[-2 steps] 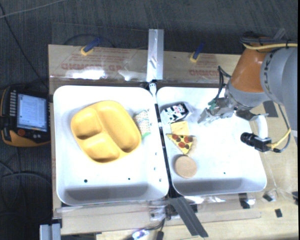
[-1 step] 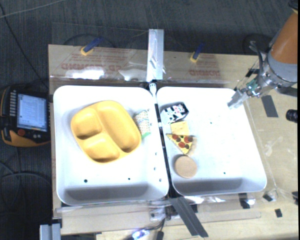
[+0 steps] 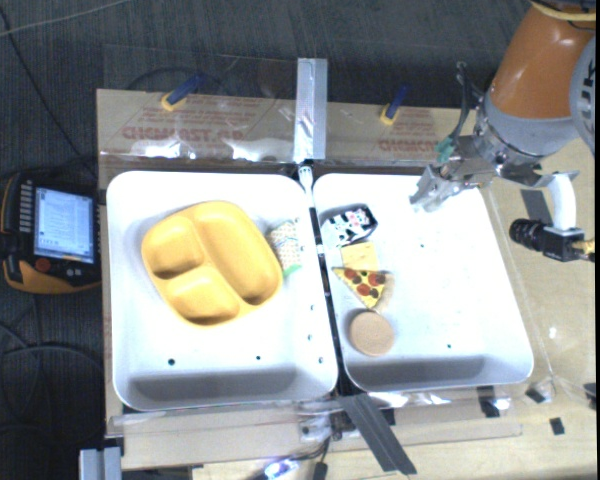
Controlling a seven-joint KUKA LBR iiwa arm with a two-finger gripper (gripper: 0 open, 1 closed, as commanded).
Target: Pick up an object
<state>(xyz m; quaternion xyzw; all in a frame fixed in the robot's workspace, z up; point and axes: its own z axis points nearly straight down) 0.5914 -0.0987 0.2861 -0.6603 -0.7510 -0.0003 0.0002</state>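
Over the right bin's (image 3: 480, 298) far corner, claw (image 3: 427, 194) state unclear, no legible writing on pizza slice (image 3: 364, 283).

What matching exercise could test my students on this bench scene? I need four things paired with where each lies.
Things:
1. yellow tray
2. pizza slice
3. round brown cookie
4. gripper

Places:
A. right bin, lowest item along its left wall
B. over the right bin's upper right part
C. left bin
D. right bin, between the black-and-white piece and the cookie

Pairs: 1-C, 2-D, 3-A, 4-B
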